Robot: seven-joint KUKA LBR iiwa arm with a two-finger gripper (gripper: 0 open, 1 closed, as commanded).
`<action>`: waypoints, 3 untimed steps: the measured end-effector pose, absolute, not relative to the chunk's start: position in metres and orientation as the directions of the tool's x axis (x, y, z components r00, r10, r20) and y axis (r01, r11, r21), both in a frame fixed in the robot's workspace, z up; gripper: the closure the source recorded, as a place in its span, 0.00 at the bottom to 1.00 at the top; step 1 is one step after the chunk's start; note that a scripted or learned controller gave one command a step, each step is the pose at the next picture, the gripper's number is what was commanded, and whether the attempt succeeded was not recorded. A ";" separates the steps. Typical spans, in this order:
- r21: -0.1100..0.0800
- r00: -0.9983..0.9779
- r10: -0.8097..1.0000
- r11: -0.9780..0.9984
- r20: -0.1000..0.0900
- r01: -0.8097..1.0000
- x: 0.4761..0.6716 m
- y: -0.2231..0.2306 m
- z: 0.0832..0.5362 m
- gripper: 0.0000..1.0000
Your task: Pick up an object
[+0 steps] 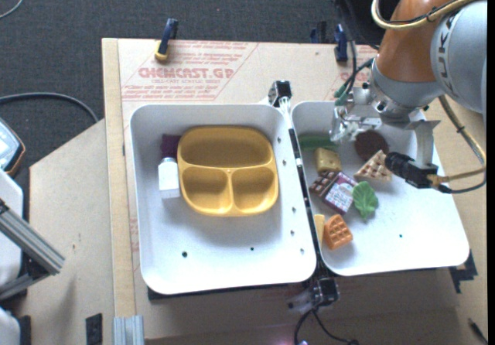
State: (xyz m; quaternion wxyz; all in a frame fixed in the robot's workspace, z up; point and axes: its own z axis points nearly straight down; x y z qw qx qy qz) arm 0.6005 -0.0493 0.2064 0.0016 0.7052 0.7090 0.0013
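- Reaching in from the right, the grey arm (456,34) with its orange band hangs over the far part of the right bin (418,235).
- The pincer (346,128) is low above the far left part of this bin; it is small and partly hidden by the wrist, so I cannot tell if it is released or clenched, and nothing is seen inside it.
- Just to the right of the pincer lies a dark brown round piece (370,141), very near to it; I cannot tell if they touch.
- A green flat piece (313,141) lies just to the left of the pincer, against the wall between the bins.
- Nearer to the camera from the pincer there is a yellow block (327,159), a waffle-like piece (374,167), a brown and pink packet (335,189) and a green leaf-shaped piece (365,199); these lie close together.
- An orange waffle piece (336,233) lies well apart from the pincer, at the near left part of the right bin.
- The left bin (224,258) holds a yellow divided tray (227,169), with a small white bottle (168,177) touching its left side and a dark purple thing (170,142) just behind the bottle.
- Both bins stand side by side on the worktop (193,73).
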 end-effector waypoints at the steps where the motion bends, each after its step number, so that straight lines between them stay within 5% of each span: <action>1: 0.006 -0.006 1.000 0.006 0.001 1.000 0.626 -0.002 0.218 1.00; 2: 0.005 -0.006 1.000 0.006 0.001 1.000 0.632 0.049 0.233 1.00; 3: -0.004 -0.001 1.000 0.001 -0.001 1.000 0.632 0.046 0.217 1.00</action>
